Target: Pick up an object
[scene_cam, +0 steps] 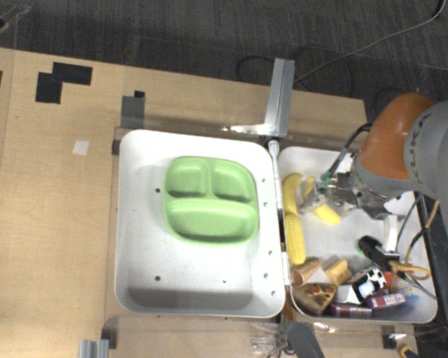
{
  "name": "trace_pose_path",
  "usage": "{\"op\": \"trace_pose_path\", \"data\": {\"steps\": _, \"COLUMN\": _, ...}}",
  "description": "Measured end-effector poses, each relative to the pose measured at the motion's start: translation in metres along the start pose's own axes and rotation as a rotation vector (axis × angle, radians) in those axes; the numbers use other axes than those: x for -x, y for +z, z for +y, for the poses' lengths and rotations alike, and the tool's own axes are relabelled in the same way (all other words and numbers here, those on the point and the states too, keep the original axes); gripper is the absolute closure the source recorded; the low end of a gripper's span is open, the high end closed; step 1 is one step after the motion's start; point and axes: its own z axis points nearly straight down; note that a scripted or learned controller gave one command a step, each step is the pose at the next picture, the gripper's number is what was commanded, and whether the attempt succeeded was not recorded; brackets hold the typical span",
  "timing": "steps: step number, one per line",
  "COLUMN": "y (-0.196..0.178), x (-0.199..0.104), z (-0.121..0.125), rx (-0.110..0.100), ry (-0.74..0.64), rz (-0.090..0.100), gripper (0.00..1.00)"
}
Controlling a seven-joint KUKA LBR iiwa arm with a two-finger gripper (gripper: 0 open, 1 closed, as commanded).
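Yellow plastic, a small toy chunk, lies in the right white bin just under the gripper; whether it is pinched I cannot tell. It looks light, stiff and slick, so a grip across its narrow middle seems safest, clear of the neighbouring yellow corn cob.

The wooden surface holds two white bins side by side. The left bin and the right bin touch in the middle. Black marks sit near its far left edge.
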Motion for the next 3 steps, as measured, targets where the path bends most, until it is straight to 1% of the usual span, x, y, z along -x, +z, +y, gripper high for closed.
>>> {"op": "trace_pose_path", "data": {"steps": 1, "y": -0.013, "x": -0.002, "z": 0.003, "rx": 0.008, "ry": -0.001, "rz": 0.003, "gripper": 1.00}}
{"op": "trace_pose_path", "data": {"steps": 2, "y": -0.097, "x": -0.061, "z": 0.046, "rx": -0.004, "ry": -0.177, "rz": 0.002, "gripper": 1.00}}
{"op": "trace_pose_path", "data": {"steps": 3, "y": -0.096, "x": -0.133, "z": -0.043, "rx": -0.007, "ry": -0.229, "rz": 0.003, "gripper": 1.00}}
